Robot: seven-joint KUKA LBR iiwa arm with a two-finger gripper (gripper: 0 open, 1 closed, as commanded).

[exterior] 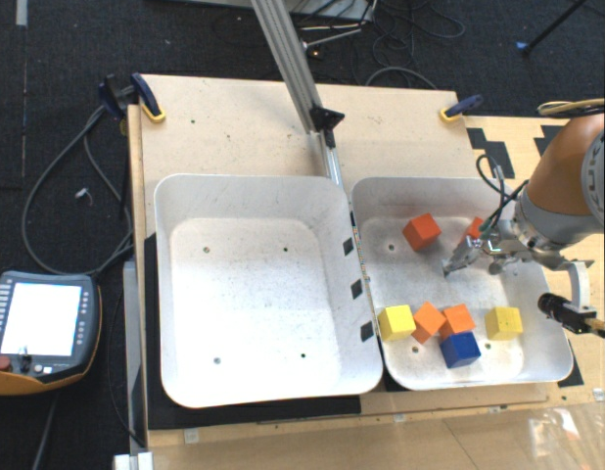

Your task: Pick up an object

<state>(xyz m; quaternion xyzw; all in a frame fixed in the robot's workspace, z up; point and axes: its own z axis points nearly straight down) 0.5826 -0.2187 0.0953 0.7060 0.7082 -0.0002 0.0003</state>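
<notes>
Over the right bin, the gripper hangs near the middle, with bare floor around it. An orange cube sits just to its left, apart from the fingers. Yellow, orange, blue cubes crowd the front wall. The fingers seem slightly parted, holding nothing, though blurred.

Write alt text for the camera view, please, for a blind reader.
The claw hovers over the right bin, near an orange cube. Two yellow cubes, two more orange ones and a blue cube lie toward the front.
</notes>
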